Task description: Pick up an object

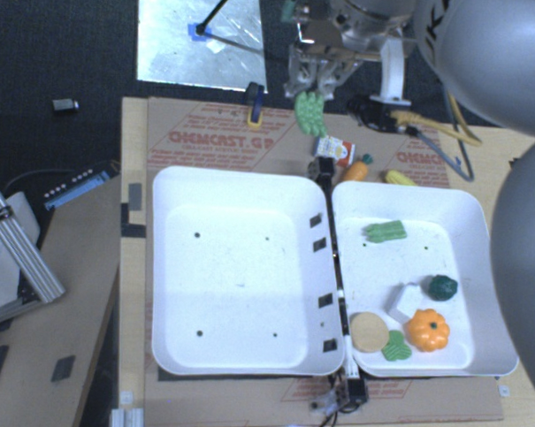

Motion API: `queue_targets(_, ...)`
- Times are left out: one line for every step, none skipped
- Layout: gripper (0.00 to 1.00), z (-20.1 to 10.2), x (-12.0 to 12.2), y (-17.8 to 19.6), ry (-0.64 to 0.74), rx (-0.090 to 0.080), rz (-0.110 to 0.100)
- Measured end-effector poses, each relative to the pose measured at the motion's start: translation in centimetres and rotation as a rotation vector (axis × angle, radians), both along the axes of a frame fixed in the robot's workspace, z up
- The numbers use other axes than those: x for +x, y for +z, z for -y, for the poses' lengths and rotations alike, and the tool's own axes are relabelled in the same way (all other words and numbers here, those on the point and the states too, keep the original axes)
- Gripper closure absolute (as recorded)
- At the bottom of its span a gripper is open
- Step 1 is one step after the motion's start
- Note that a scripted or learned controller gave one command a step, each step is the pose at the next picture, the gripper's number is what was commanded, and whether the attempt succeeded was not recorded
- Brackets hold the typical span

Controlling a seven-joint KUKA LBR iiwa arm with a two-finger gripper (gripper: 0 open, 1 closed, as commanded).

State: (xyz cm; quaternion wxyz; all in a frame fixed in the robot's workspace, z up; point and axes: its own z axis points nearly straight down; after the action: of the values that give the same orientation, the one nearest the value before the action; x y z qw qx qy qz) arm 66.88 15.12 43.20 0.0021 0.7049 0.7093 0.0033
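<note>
The gripper (312,84) hangs high at the far side, above the seam between the two bins, its fingers closed on a green leafy object (310,113) that dangles from them clear of the bench (218,135). It is lifted, I judge, so it will not catch on a rim. In the right bin (478,262) lie an orange pumpkin (427,330), a tan disc (368,331) and other pieces.

A brown bench board (226,140) printed "CHEMCAST" sits over a dark floor (54,40), where a shiny metal sheet (200,33) catches light. Aluminium framing (18,246), possibly a stand, angles in at left.
</note>
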Motion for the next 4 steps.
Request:
queue_targets(1.0,-0.9,-0.5,1.1,-0.001,-0.001,-0.004)
queue_targets(1.0,-1.3,-0.7,1.7,-0.001,-0.001,-0.005)
queue_targets(1.0,-1.9,-2.6,2.7,-0.001,-0.001,-0.006)
queue_targets(1.0,-2.9,-5.8,4.1,0.0,0.0,-0.006)
